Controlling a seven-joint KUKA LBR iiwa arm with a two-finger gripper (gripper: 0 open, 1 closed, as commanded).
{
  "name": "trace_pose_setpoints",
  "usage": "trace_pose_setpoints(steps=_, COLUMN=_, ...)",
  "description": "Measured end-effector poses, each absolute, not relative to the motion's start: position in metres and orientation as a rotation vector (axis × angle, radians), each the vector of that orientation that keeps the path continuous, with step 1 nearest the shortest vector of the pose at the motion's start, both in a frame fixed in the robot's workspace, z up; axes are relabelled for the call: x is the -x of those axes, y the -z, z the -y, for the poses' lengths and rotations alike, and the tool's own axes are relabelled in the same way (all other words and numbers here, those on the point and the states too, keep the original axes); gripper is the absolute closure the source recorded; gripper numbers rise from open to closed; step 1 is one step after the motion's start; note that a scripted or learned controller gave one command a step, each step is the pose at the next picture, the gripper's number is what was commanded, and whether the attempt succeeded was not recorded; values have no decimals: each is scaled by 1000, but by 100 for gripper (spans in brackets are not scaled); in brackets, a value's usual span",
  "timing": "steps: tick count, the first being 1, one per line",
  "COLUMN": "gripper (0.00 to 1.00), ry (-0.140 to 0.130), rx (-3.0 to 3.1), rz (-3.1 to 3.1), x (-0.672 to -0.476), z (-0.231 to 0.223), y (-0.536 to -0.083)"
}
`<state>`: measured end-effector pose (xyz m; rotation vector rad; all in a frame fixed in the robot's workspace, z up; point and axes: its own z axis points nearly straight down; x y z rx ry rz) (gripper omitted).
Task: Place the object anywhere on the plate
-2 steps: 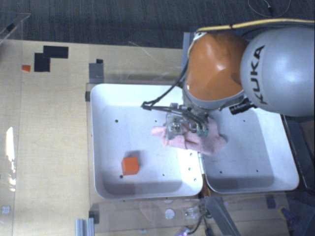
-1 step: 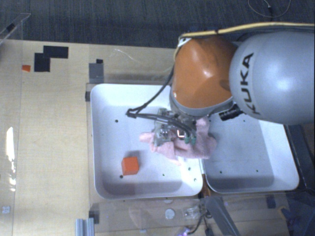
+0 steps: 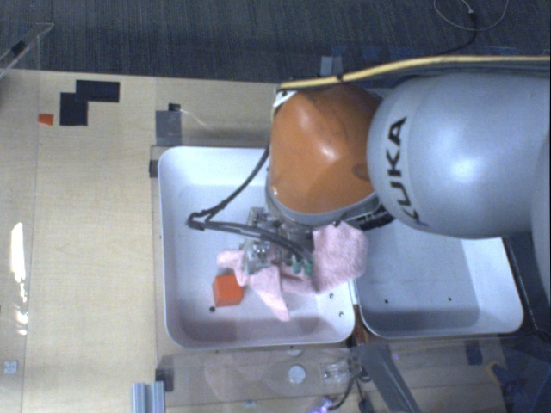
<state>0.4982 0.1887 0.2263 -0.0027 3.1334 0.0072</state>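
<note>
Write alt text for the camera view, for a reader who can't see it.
A grey and orange arm reaches over the left bin, its tool down at a pink cloth. An orange block lies beside the cloth; the right bin sits alongside.

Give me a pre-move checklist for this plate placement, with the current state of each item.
1. Pincer over the left bin: ok.
2. Orange block in view, lying on the bin floor: ok.
3. Block between the pincer's fingers: not ok; it lies beside the pincer, apart from it.
4. Pink cloth clear of the pincer: not ok; it bunches right under and beside it.
5. Plate located: cannot tell.
6. Finger opening: cannot tell; the arm and cloth hide it.
</note>
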Motion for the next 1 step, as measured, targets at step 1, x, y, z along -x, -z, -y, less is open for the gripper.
trace_pose_setpoints(steps=1, gripper=0, ry=-8, rx=2, rz=-3133, x=-498, z=-189, y=-227)
